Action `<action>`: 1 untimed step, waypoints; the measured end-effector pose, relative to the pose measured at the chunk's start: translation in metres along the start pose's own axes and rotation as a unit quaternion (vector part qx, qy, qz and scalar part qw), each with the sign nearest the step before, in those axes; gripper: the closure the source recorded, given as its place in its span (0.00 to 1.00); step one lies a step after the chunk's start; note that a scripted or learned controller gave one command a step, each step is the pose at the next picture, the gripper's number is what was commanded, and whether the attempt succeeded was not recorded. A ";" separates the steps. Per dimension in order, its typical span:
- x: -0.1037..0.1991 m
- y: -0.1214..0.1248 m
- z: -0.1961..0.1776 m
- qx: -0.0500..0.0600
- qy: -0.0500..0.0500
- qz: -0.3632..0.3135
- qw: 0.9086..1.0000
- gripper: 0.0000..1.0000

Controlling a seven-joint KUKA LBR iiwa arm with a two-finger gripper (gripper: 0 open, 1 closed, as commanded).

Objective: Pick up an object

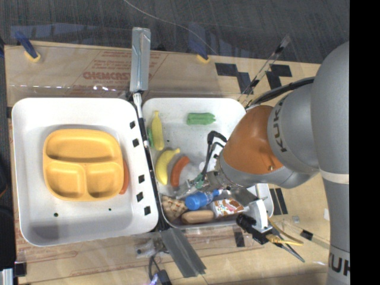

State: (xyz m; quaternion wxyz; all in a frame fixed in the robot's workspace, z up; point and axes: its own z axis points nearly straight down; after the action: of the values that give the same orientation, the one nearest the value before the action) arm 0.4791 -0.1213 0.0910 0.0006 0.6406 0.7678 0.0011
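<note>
Grey and orange arm low over the right bin (178, 107), end effector (202, 181) down among the clutter; cannot tell its state. Just beside: orange sausage (179, 168), yellow banana (165, 165), blue bottle (198, 201). Farther out, green piece (200, 119); yellow tray (83, 163) in left bin (35, 114). Likely descending to grasp; next, a firm close, then straight lift.

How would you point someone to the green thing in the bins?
Look at the right bin, the one the arm reaches over. Near its far wall lies the green piece, lying alone on bare white floor. It is the bin's sole green thing, apart from the bananas and the clutter at the near end.
</note>
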 end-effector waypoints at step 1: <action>0.014 0.048 0.001 0.003 0.001 0.012 1.000 0.00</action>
State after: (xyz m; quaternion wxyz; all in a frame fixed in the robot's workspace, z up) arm 0.5236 -0.0989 0.0898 -0.0021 0.6498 0.7601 -0.0004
